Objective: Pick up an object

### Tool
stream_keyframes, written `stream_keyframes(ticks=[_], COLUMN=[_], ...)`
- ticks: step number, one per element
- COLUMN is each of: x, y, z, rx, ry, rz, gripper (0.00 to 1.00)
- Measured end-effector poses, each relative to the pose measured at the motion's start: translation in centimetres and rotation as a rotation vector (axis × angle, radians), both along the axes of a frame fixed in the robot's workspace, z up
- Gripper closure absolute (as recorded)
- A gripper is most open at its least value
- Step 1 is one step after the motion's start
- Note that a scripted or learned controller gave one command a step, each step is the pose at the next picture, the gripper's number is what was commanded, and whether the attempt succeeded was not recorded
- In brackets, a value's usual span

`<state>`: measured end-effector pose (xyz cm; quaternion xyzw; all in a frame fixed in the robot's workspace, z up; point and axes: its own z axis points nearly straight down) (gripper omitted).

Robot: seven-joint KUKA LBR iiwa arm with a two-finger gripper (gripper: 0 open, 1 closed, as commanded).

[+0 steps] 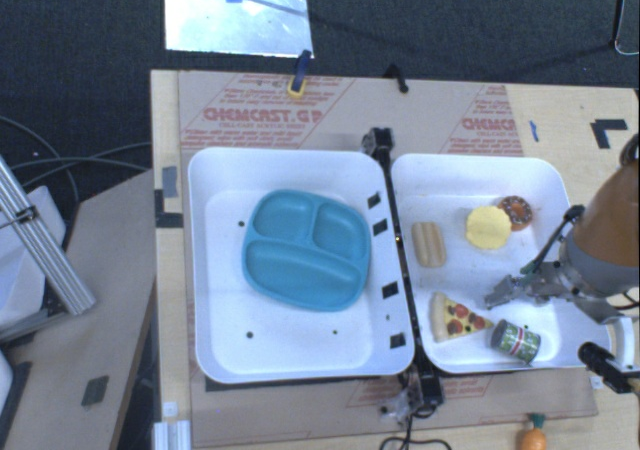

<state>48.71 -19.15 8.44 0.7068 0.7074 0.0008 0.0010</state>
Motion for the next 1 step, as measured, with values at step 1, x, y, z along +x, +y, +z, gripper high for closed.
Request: stream_keyframes(ticks=[1], x=[-0.02], y=[2.86], z=[-0.05], rx=[0.002], ry=[0.003], rz=[0.005], gripper=[0.00])
